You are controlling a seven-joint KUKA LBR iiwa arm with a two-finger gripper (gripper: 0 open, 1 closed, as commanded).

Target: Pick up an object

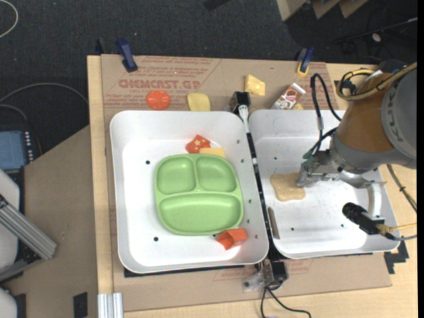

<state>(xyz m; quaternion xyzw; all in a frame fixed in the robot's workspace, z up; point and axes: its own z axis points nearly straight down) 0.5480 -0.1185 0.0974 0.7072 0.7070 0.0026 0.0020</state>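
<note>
Tan item: tan piece [286, 189] lies flat on the floor of the right bin [318, 234], right of the green plate [197, 194], across the divide betw. the two bins.
End effector: gripper [309, 176] sits low at the tan piece's upper-right edge, further right of the green plate. You can't tell if it's touching or just above.
Grip state: from this angle you can't tell whether it's released or clenched.
Robot: arm [371, 128], grey w/ orange band, comes in well right of the green plate.
Landmark: green plate has 3 compartments and sits mid left bin [122, 177].
Above plate, in bin: red piece [198, 144] just off the green plate's top edge, w/ a pale yellow piece [212, 152] touching it.
Below plate: orange block [232, 238] at the green plate's lower-right corner.
Beyond the bins, on the cardboard [106, 85] above the green plate: orange round thing [158, 99], yellow lump [198, 102], yellow wedge [255, 84], and a red-and-white carton [287, 99] further right.
</note>
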